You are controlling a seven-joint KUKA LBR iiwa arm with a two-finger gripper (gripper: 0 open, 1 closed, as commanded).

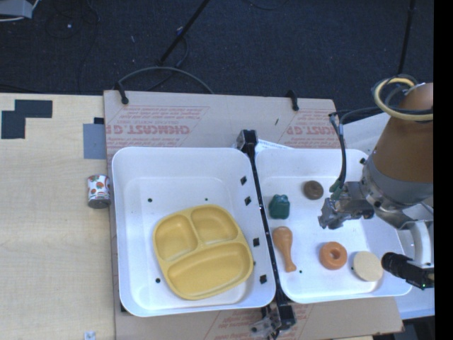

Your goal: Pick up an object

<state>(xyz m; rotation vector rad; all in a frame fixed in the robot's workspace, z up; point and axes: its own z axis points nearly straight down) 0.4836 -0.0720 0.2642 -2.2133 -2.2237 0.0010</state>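
Note:
The right bin (311, 289) holds a dark green block (279, 206), a brown round piece (313, 189), a tan drumstick-shaped toy (284, 246), an orange doughnut (333, 256) and a pale cream disc (367, 265). My gripper (333, 217) hangs over the right bin, to the right of the green block and just above the doughnut. Nothing shows between its fingers. The arm's grey body with its orange band covers the bin's right side.
The left bin (141, 168) carries a yellow divided tray (204, 251). A small patterned can (98, 190) lies on the bench left of the bins. A black divider clip runs between the bins. Cardboard lies beneath both bins.

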